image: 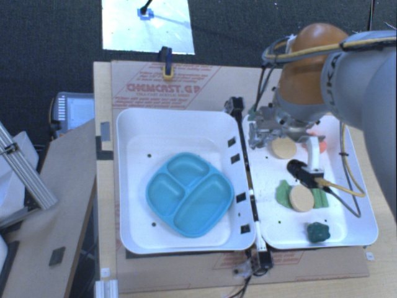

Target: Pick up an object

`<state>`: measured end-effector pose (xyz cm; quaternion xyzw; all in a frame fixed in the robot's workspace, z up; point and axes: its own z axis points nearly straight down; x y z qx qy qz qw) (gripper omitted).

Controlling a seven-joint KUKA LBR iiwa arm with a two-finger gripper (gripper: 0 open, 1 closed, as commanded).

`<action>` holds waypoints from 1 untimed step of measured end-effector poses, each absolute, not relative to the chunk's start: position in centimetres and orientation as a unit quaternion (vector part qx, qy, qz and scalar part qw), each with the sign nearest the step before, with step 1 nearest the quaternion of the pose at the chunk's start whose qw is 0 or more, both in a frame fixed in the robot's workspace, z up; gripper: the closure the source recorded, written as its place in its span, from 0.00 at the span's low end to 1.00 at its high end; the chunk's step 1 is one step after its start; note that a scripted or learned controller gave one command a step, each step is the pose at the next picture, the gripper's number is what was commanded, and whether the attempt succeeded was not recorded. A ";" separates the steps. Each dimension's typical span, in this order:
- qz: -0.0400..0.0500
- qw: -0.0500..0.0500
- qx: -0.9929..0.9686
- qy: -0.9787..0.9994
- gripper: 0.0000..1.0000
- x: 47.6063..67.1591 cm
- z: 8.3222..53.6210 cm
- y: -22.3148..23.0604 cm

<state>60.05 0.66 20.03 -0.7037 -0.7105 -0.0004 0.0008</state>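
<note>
A flat, round tan disc lies in the upper half of the right bin, smooth and matte, like a thin wooden or foam coin. A second tan disc of the same shape sits lower in that bin, resting on a flat green piece whose edge shows past the disc's left side. Near the bin's front wall lies a small dark teal lump, bumpy and irregular.

The arm comes in from the right, its grey links bending down over the right bin, with the rounded orange band above the wrist. The gripper, a cluster of bare metal parts, hangs low by the bin's left wall. The view does not show whether it is open or closed, and nothing can be seen in its grasp. The upper tan disc lies just beside it, to its right and slightly nearer the front.

In the left bin, a glossy blue plastic plate with three compartments lies flat.
</note>
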 end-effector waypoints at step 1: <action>-0.001 0.001 -0.704 -0.711 1.00 57.4 21.3 6.3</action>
